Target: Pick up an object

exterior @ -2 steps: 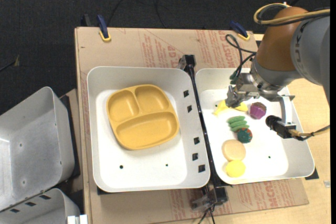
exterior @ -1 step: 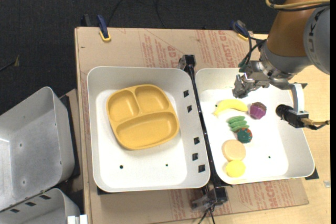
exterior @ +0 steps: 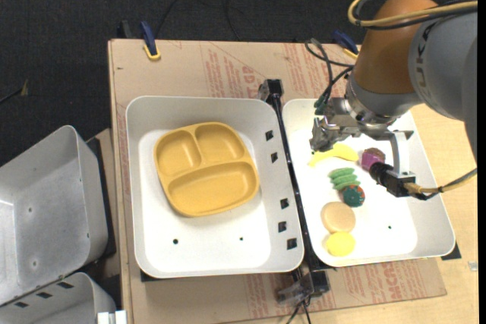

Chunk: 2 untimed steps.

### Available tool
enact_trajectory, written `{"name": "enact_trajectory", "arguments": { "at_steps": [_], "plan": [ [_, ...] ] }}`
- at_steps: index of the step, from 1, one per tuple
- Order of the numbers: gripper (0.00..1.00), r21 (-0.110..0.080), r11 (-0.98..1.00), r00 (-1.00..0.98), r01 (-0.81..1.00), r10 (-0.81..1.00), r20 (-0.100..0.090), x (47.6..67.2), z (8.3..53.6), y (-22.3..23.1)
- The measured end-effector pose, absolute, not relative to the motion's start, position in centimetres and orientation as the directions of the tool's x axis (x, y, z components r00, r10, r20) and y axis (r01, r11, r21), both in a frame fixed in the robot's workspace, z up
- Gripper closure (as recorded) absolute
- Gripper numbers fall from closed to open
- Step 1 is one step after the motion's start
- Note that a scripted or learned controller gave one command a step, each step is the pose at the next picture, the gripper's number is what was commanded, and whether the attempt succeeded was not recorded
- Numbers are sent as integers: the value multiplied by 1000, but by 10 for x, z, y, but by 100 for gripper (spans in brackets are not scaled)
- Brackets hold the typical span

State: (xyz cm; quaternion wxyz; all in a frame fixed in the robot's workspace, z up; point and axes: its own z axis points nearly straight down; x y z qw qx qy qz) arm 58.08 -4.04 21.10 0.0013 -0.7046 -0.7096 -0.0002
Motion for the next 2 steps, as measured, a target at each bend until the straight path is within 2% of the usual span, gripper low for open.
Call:
{"name": "enact_trajectory", "arguments": {
  "at_steps": [2],
  "plan": [
    [100, -1, 9, -9, 1000, 1000, 3, 552, 231, 73]
  ]
}}
